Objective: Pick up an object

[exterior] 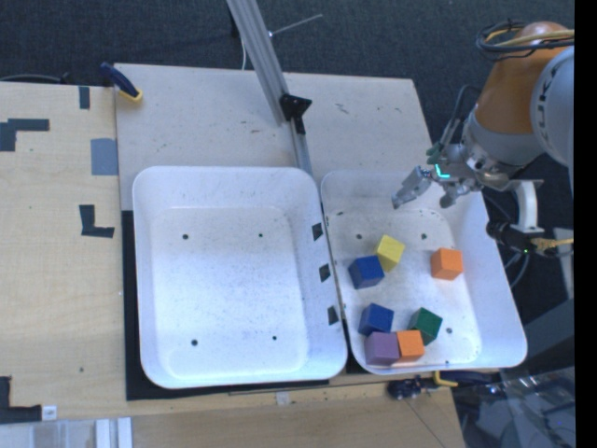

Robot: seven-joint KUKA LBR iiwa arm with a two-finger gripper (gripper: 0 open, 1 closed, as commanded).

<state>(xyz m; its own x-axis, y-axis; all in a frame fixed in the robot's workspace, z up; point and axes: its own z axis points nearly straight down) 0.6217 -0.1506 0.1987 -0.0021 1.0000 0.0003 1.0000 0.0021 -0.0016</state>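
1. Task status: not started as far as pics show. Gripper [431, 191] hangs over far end of right bin [494, 339], fingers spread, nothing between them.
2. Candidates all in right bin: yellow block [391, 249] touching blue block [367, 271], orange block [447, 263] alone nr right wall; cluster at near end w/ second blue block [377, 318], green block [427, 324], purple block [381, 347], small orange block [410, 343].
3. Left: descend, close, lift.
4. Surface: left bin [149, 194] speckled white, on pale wood bench [187, 110]; dark carpet [93, 17] beyond.
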